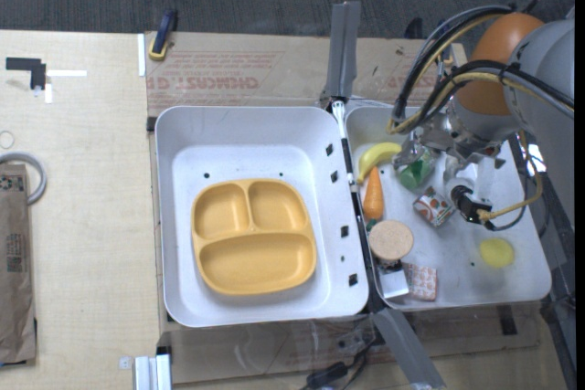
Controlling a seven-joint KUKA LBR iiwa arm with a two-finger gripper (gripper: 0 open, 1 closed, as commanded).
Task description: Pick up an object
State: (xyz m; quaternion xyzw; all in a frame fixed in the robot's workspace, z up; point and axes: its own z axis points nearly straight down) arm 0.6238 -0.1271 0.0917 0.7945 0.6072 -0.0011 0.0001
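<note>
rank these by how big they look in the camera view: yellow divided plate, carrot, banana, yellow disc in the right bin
Largest to smallest, as seen from above:
1. yellow divided plate, by far
2. carrot and banana, too close in apparent size to separate; the banana is partly hidden
3. yellow disc

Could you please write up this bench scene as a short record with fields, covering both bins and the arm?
left bin: holds a yellow divided plate, three compartments
right bin: holds several small items
banana: near the far left corner
carrot: just in front of the banana, along the left wall
green item: under the claw
round tan lid: in front of the carrot
yellow disc: right side of the bin floor
arm: reaches in from the right
claw: low over the green item; grip unclear
</note>
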